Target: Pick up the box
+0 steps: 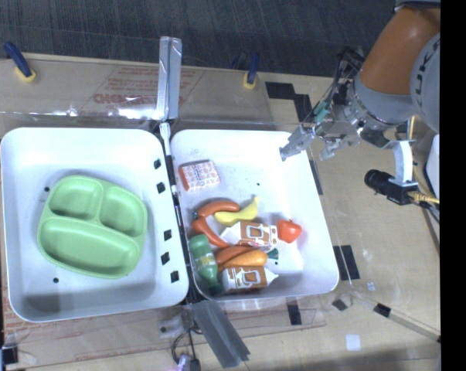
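Hovering over the upper right corner of the right bin (314, 207), the pincer (297, 143) carries nothing; whether it is spread or pressed together cannot be told from this slant. The box (198, 175), small with red-and-white print, lies flat on the bin floor to the pincer's lower left, well apart from it, near the wall shared with the left bin (16, 207). Further below the pincer sits a pile of toy food: a banana (238, 212), a tomato (290, 229), two cartons (248, 255) and orange and green pieces. Far to its left, the other bin holds a green tray (92, 225).
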Controlling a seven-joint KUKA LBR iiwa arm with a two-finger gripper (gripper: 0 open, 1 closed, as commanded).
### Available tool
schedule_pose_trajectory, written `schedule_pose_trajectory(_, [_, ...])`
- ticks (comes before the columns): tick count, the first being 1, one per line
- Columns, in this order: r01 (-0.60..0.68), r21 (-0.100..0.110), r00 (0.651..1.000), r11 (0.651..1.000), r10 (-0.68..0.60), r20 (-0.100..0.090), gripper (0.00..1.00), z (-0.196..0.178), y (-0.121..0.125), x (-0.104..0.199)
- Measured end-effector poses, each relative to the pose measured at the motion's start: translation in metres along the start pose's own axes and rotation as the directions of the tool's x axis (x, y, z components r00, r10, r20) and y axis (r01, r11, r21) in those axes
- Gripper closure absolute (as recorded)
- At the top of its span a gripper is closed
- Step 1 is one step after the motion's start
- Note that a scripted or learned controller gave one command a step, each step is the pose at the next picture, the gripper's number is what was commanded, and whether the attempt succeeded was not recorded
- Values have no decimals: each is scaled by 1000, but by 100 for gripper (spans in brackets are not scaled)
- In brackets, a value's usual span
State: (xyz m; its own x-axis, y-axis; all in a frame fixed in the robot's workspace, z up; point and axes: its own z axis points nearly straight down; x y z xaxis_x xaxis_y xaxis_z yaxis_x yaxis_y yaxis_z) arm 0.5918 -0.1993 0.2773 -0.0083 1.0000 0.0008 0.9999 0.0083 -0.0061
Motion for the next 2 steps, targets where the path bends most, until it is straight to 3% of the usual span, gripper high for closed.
schedule_pose_trajectory(1, [102,1,995,995,-102,1,0,69,4,88])
schedule_pose_trajectory(2, [209,-10,978,978,-209,3,0,181,58,99])
